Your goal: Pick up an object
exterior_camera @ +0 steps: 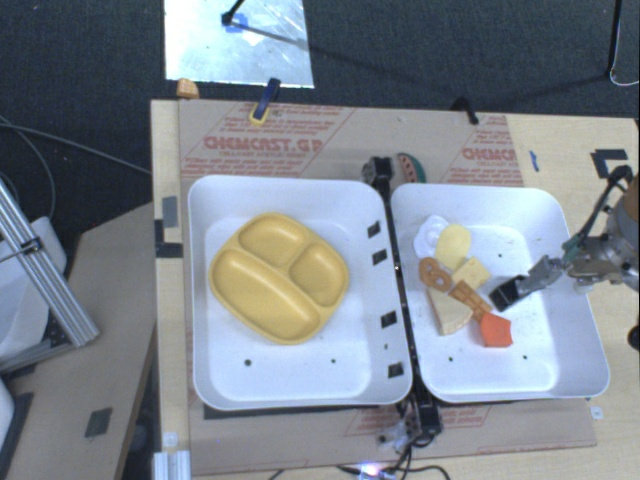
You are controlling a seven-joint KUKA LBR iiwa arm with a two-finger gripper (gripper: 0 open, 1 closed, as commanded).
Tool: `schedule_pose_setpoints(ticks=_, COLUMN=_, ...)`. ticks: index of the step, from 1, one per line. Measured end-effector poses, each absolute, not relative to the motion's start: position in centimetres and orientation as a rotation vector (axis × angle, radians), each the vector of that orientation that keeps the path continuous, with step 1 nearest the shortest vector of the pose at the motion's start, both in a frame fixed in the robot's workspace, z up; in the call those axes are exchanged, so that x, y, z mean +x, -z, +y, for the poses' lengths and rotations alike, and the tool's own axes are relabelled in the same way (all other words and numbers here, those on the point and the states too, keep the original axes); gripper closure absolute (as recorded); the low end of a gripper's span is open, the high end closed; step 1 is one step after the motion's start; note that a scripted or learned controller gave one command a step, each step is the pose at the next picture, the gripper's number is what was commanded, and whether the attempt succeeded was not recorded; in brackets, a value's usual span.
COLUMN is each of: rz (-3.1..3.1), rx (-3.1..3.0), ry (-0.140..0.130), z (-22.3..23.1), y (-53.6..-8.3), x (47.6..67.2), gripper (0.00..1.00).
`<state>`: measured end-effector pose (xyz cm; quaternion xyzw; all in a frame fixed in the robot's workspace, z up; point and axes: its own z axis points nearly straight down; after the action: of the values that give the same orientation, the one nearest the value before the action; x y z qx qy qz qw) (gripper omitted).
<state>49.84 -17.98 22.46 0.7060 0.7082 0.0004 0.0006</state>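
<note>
Two white bins sit side by side on the bench, on top of a sheet of cardboard (340, 138) with red printing. The left bin (215, 203) has a yellow divided plate (278, 276) lying flat in it, three compartments, turned at a bit of an angle and sitting roughly mid-bin. The right bin (560, 368) is where all the small stuff is: a little cluster of toy food near the bin's left-middle. From the top there's a white piece (431, 234), a pale yellow round piece (454, 242) touching it, a yellow block (473, 271) just below that, a brown pretzel-looking thing (433, 272) to the left, a tan wedge (451, 315) under it with a brown strip (467, 295) lying across it, and an orange-red chunk (497, 331) at the lower right end of the pile. The arm comes in from the right edge and the gripper (503, 294) is down low inside the right bin, its dark tip just beside the brown strip and right above the orange-red chunk, close enough that I can't tell if it's touching either one. Nothing is visibly between the fingers, and honestly whether they're spread or closed I can't tell from this angle, the tip just reads as one dark blob.
</note>
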Motion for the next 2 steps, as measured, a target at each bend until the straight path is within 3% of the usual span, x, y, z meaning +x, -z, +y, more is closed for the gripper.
schedule_pose_setpoints(ticks=1, rz=2.213, rx=2.211, ry=-0.008, z=-20.6, y=-9.9, x=51.2, gripper=0.0)
schedule_pose_setpoints(ticks=2, rz=2.232, rx=2.205, ry=-0.009, z=-12.6, y=-8.5, x=55.9, gripper=0.0)
